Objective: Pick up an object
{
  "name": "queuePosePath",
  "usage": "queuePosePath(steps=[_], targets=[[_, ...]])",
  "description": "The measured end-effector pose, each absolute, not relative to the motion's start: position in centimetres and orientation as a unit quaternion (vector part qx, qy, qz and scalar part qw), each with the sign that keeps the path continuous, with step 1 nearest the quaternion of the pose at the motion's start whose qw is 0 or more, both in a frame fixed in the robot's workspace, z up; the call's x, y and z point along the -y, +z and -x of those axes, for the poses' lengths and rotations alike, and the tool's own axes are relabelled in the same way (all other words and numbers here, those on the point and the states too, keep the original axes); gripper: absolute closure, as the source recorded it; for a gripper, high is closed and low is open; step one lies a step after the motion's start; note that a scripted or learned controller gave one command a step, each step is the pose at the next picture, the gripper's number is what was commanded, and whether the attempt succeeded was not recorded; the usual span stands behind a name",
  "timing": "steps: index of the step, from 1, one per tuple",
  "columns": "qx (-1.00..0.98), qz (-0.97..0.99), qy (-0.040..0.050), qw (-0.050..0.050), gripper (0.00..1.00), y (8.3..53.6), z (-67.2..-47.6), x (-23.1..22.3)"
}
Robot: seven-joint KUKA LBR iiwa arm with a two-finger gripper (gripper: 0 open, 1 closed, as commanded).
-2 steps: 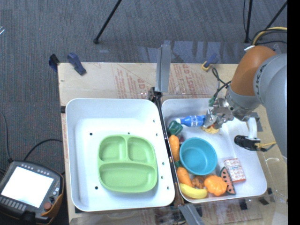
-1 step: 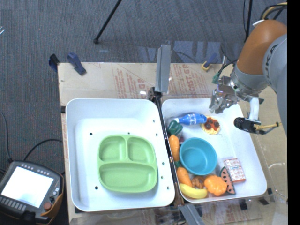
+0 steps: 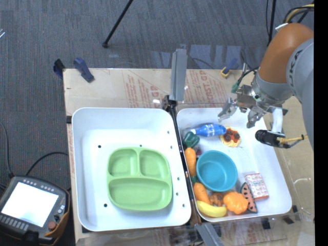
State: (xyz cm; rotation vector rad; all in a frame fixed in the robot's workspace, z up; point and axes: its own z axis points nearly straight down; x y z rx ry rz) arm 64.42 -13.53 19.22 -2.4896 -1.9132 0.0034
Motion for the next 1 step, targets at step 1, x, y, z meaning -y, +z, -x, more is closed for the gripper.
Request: queuePosePath(steps=[1], targets=[[0.558, 0.830, 0.0053, 0.005, 0.00, 10.21, -59.95, 11.95]])
